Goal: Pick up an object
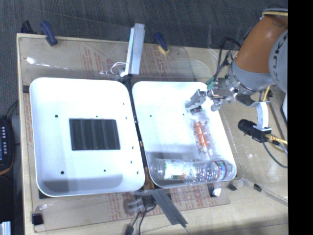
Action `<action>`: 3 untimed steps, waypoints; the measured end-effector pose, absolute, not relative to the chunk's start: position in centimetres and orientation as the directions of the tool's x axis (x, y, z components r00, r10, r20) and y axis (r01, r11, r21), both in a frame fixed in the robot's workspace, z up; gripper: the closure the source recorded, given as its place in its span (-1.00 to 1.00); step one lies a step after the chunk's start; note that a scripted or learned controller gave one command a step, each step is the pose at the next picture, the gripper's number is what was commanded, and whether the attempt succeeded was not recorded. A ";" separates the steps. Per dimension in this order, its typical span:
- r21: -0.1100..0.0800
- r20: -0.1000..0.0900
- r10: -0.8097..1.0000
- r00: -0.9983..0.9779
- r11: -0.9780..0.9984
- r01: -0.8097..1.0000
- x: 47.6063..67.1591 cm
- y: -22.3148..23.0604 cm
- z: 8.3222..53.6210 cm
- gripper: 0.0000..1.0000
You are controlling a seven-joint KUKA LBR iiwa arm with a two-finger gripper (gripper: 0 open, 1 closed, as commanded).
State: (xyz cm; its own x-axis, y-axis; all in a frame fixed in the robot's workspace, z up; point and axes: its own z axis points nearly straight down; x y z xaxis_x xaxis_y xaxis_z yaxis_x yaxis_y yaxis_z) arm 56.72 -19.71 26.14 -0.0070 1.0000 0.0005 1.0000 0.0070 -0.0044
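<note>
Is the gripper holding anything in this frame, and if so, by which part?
Nothing is visibly held. The gripper hovers above the right bin, just over the top end of the small clear bottle.

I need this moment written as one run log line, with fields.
gripper: over right bin, upper right | clear bottle: lying along near wall | small bottle: below gripper | held: nothing seen

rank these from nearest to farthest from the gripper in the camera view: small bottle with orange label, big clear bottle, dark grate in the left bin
From the gripper, over the right bin's upper right:
1. Small bottle with orange label, just below it, right bin.
2. Big clear bottle, lying along the right bin's lower edge.
3. Dark grate, middle of the left bin.
</note>
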 end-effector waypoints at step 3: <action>-0.004 0.001 0.993 -0.121 0.121 0.993 57.6 -21.0 13.8 -1.00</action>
State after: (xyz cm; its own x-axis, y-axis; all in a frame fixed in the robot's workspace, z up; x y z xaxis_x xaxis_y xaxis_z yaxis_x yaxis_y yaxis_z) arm 57.58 -20.96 13.79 -0.1214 0.9926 0.0007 0.9926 0.1214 -0.0043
